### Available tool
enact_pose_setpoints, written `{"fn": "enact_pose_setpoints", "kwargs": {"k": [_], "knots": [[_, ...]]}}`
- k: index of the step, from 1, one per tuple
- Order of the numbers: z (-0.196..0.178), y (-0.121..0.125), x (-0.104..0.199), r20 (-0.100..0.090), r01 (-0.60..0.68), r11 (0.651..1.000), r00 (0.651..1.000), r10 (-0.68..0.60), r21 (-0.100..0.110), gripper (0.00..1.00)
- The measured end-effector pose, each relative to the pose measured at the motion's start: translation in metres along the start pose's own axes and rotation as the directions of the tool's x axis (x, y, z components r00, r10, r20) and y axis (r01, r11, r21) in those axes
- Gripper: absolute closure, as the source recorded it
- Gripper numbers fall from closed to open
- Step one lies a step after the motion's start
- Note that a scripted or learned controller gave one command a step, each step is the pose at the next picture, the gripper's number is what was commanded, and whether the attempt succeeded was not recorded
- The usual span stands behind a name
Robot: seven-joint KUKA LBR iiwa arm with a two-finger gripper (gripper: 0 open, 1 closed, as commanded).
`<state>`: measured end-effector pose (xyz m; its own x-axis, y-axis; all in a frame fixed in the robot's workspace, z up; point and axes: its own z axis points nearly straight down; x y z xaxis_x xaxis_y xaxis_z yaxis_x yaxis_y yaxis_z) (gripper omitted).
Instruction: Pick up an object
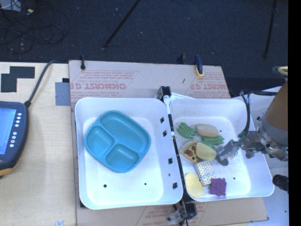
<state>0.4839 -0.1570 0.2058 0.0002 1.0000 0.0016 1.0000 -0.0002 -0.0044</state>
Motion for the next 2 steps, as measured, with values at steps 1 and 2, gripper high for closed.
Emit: {"fn": "enact_pose_setpoints", "kwargs": {"k": [1, 2], "knots": [[0.09, 0.044, -0.009, 0.003, -0.003, 1.0, 1.0, 0.003, -0.006, 0.0], [0.114, 0.082, 0.065, 0.009, 0.003, 1.0, 1.0, -0.003, -0.012, 0.0]]}}
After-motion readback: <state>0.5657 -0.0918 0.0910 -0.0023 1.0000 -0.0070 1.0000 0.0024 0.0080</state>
